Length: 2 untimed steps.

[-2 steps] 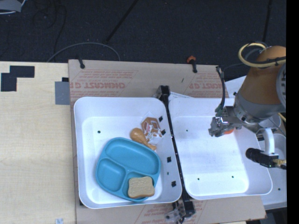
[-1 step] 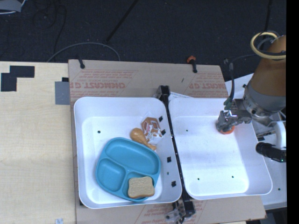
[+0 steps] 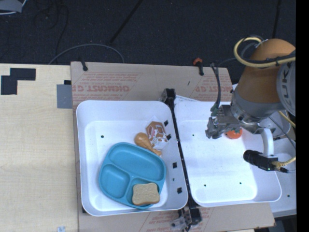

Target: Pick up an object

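**Hovering over the small orange piece in the right bin**

I am hanging my gripper point(image 3: 218, 128) low over the right shallow white bin point(image 3: 227, 187), because the small orange-red round object point(image 3: 234, 133) is lying just beside it at three o'clock. Whether the gripper is open, I cannot tell; nothing is visibly held in it.

Bench top point(image 3: 34, 149): pale wood-grain board, left side, bearing dark rectangular marks near its upper edge. Cardboard sheet point(image 3: 135, 83): brown, printed with reversed red lettering. Floor point(image 3: 145, 23): dark, possibly carpeted, poorly lit. Cables point(image 3: 87, 47): thin, looping across it.
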### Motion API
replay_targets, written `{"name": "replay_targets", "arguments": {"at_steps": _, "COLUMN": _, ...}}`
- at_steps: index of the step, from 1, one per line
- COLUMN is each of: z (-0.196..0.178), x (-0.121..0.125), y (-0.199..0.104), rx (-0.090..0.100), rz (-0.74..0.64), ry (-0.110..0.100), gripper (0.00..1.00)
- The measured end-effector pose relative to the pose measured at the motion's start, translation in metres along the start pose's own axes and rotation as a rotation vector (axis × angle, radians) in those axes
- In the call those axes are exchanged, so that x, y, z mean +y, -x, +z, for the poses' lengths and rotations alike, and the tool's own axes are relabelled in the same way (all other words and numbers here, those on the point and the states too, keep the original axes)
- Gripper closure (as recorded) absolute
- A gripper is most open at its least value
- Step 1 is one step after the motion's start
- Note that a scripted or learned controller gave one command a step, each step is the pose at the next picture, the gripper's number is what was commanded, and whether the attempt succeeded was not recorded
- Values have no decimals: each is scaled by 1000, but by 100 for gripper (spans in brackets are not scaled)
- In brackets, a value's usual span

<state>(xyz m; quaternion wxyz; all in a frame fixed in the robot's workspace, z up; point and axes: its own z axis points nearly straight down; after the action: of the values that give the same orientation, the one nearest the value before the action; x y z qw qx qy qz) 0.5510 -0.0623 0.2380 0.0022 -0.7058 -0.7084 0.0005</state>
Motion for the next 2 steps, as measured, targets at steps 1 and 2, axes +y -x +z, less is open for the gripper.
{"name": "replay_targets", "arguments": {"at_steps": 1, "z": 12, "x": 0, "y": -46, "rx": -1, "rz": 1, "ry": -1, "gripper": 100}}
{"name": "replay_targets", "arguments": {"at_steps": 2, "z": 20, "x": -1, "y": -104, "rx": -1, "rz": -1, "ry": -2, "gripper": 100}}
